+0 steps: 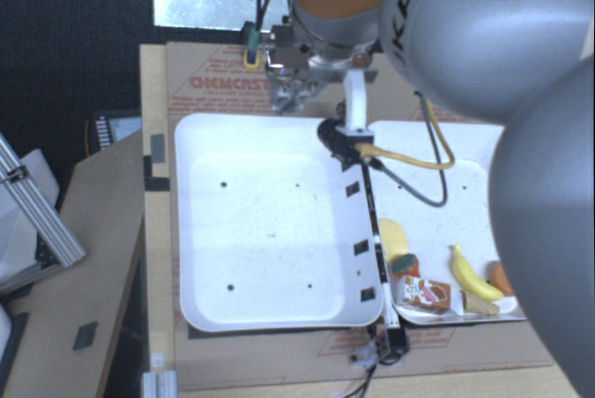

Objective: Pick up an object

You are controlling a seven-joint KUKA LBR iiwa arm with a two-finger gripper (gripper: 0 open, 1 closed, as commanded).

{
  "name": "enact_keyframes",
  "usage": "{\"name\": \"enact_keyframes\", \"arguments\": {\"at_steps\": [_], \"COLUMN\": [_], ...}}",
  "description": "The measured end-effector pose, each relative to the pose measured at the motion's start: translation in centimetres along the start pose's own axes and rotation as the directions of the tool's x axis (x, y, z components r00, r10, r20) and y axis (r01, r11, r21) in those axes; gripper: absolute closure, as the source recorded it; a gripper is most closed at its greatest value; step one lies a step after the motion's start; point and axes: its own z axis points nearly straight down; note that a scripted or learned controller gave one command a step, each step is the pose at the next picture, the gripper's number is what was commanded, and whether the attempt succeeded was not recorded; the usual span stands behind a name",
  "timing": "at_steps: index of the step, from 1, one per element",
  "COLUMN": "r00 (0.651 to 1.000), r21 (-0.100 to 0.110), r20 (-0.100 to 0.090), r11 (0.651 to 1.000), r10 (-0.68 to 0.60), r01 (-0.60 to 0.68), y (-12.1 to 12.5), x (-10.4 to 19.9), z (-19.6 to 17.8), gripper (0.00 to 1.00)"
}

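Note:
My gripper (292, 95) hangs above the far rim of the left bin (198, 229), under the orange wrist band, and nothing shows in it. The objects lie at the near end of the right bin (462, 201): a yellow banana (468, 274), a pale yellow rounded piece (391, 238), a small red and green item (404, 264), a red and white packet (427, 295) and an orange item (499, 276) partly hidden by the arm. The gripper is far from all of them.
The grey arm covers the right side of the view and part of the right bin. A yellow cable (418, 164) and a black cable (429, 197) loop over the right bin. A black strip (372, 229) runs along the divide between the bins.

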Motion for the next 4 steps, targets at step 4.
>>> {"name": "enact_keyframes", "arguments": {"at_steps": [4], "r00": [1.0], "r21": [-0.005], "r20": [0.001], "r11": [1.0], "r10": [0.006], "r01": [-0.006], "y": [-5.0], "x": [3.8], "z": [-2.9], "gripper": [1.0]}}
